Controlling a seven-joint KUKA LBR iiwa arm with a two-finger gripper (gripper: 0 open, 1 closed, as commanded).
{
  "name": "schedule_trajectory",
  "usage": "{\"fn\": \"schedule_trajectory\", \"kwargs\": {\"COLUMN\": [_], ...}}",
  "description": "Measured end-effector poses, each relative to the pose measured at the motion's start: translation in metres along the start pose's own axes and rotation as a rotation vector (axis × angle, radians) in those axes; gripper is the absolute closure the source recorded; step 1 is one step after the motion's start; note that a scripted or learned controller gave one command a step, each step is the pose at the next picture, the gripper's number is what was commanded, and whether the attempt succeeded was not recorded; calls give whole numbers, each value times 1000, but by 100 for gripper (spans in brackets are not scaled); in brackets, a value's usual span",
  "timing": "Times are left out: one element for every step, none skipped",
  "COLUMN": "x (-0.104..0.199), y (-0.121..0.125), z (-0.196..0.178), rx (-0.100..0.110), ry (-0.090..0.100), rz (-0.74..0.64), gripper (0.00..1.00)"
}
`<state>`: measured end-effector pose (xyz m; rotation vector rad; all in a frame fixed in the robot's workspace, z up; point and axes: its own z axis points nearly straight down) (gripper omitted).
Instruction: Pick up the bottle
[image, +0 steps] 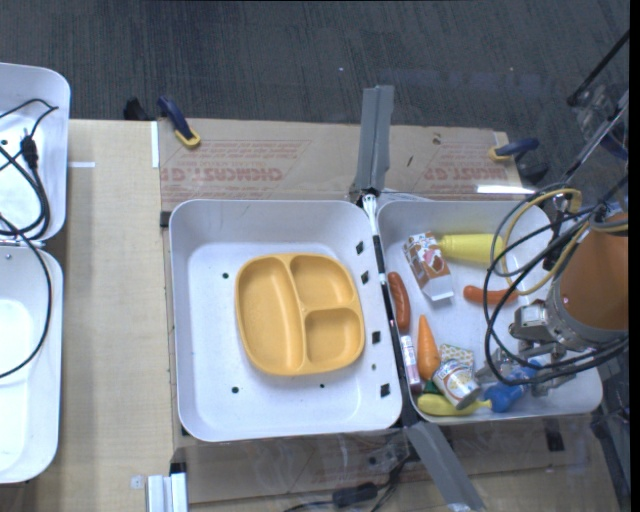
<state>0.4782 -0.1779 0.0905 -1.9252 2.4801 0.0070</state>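
While the yellow bottle (468, 246) lies untouched at the right bin's (585, 402) far edge, your gripper (520, 372) sits low near the front edge w/ nothing visibly held, so pickup's not started.

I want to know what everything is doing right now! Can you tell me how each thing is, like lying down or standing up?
Yellow bottle: lying on its side in the right bin.
Yellow divided plate: flat in the left bin.
Carrot: lying flat.
Hot dog: lying flat.
Small carton: lying down.
Can: tipped on its side.
Gripper: low at the bin's near edge.
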Motion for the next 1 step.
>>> {"fn": "schedule_trajectory", "kwargs": {"x": [-5], "y": [-57], "z": [-22], "rx": [3], "ry": [-1], "rz": [9], "gripper": [0]}}
